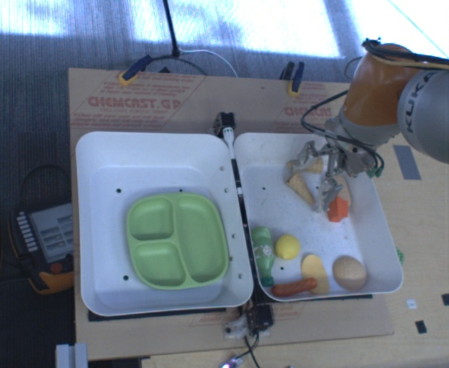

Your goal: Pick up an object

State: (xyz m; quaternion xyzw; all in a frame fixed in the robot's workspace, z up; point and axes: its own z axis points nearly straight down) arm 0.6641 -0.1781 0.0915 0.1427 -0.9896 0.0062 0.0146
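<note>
The arm [397, 98] reaches in over the right bin [378, 205], and its end effector [330, 194] hangs in the upper middle of that bin. Whether the end effector is open or closed cannot be determined.

Objects close to the end effector: a tan wedge-shaped piece [301, 184] lies just to its left, and an orange-red block [338, 209] lies directly at its tip; contact between tip and block cannot be confirmed.

Objects along the near side of the right bin: a green bottle-shaped item [262, 253] against the left wall, a yellow ball [287, 247] beside it, a red sausage-shaped item [293, 287] at the front wall, a yellow pear-shaped piece [314, 270] touching it, and a tan egg [349, 272] in the front right corner. These lie well apart from the end effector.

The left bin [102, 167] contains a green divided plate [178, 240] with three compartments.

The bench [132, 102] is covered by brown board printed in red with "CHEMCAST", partly legible. Clamps [136, 69] hold the board's far edge. A yellow-and-grey handheld unit [44, 240] sits left of the bench.
</note>
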